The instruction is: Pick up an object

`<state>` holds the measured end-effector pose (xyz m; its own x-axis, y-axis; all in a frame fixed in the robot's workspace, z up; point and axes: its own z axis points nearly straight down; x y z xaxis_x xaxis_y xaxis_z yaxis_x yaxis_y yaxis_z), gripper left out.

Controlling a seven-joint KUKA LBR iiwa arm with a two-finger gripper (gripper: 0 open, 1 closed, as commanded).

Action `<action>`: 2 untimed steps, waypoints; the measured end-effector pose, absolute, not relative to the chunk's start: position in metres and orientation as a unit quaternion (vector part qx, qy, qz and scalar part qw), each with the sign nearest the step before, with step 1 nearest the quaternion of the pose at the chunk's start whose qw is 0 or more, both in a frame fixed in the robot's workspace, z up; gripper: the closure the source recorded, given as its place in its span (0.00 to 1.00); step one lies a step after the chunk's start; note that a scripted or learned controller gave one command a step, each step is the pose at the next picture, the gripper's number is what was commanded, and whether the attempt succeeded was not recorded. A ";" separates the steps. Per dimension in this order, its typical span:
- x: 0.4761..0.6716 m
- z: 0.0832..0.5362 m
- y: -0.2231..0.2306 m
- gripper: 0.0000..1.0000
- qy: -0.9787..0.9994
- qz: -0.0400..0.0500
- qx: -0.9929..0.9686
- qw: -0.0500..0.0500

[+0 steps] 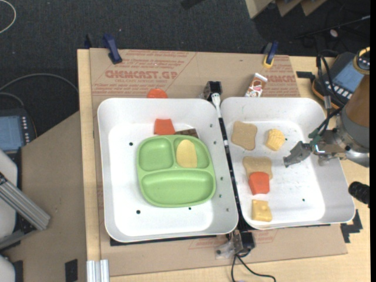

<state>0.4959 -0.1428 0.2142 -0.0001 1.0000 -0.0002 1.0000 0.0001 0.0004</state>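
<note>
The right bin (311,201) holds several toy foods. A tan bread slice (244,134) lies at the upper left and a yellow corn piece (274,139) beside it. Below them, in a column, lie a tan block (257,165), a red piece (259,183) touching it, and a yellow wedge (261,210). My gripper (292,156) reaches in from the right over the bin's middle. It hangs just right of the tan block and below the corn, and I see nothing in it.
The left bin (117,175) holds a green divided plate (175,170) with a pale yellow piece (186,153) in its upper right compartment. An orange-red block (164,126) lies behind the plate. A small carton (256,86) and blue clamps (111,49) sit on the cardboard behind the bins.
</note>
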 end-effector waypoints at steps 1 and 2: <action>0.501 0.103 -0.094 0.00 0.708 -0.002 0.706 -0.006; 0.512 0.083 -0.091 0.00 0.707 -0.001 0.707 -0.002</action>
<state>0.5119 -0.0914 0.0830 -0.0002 1.0000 0.0020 1.0000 0.0002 -0.0044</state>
